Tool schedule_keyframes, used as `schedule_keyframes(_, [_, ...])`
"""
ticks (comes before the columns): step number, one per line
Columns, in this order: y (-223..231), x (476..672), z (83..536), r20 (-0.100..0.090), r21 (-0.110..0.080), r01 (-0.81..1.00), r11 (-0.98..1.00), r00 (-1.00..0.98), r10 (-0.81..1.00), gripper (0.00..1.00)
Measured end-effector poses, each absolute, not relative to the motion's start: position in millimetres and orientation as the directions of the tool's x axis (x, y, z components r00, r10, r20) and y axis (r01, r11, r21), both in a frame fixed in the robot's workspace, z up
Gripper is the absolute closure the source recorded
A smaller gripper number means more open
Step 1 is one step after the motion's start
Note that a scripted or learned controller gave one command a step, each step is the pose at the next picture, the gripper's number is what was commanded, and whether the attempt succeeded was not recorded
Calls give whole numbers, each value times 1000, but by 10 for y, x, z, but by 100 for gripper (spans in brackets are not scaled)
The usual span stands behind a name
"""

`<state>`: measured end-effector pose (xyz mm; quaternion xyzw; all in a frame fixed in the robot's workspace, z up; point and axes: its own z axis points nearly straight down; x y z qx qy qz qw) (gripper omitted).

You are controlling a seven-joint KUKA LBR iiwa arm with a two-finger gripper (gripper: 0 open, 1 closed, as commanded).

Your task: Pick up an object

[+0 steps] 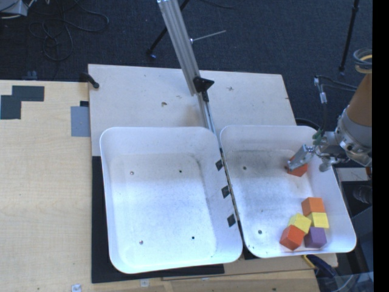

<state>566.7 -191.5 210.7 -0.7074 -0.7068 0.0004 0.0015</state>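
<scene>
Fingers (302,159) closed on red-orange block (298,170), held at its top edge, right bin (261,145). Shallow pinch, block could slip out on lift. Cluster of blocks (307,224) below fingers, left bin (158,193) far left

Both bins (161,139) look like smooth, slightly glossy white plastic. The table (36,193) is pale matt wood. The blocks (307,222) look matt.

Slanted aluminium rail (182,44) behind bins, cables (55,8) on dark floor
</scene>
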Motion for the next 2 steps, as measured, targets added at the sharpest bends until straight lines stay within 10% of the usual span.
schedule_keyframes(1, [-2094, 6051, 888, -1, 0, 1000, 2, -2, 1000, 0])
schedule_keyframes(2, [-2091, 6043, 905, 0, -2, 1000, 3, -3, 1000, 0])
